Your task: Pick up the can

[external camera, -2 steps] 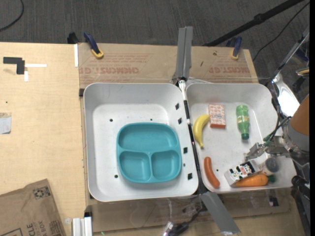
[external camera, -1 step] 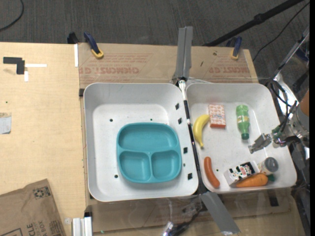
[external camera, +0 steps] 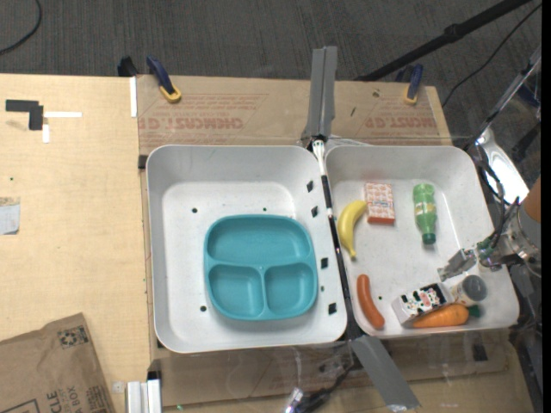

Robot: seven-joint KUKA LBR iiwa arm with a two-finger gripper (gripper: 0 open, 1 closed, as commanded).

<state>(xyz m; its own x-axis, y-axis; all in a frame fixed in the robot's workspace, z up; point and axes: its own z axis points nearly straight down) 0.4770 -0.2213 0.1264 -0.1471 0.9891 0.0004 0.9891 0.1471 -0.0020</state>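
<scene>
Dark carpet lies behind the cardboard-topped desk [external camera: 258,110]. A short grey metal can [external camera: 472,289] is seen in the right white bin [external camera: 405,157], near its front right corner, just beside an orange carrot [external camera: 441,317]. Whether the pincer [external camera: 461,261] is released cannot be told. A descent might glance off the can's rim.

We see the can [external camera: 472,288], small and grey, near the right bin's [external camera: 405,155] lower right corner, just beside the carrot [external camera: 441,317].
</scene>
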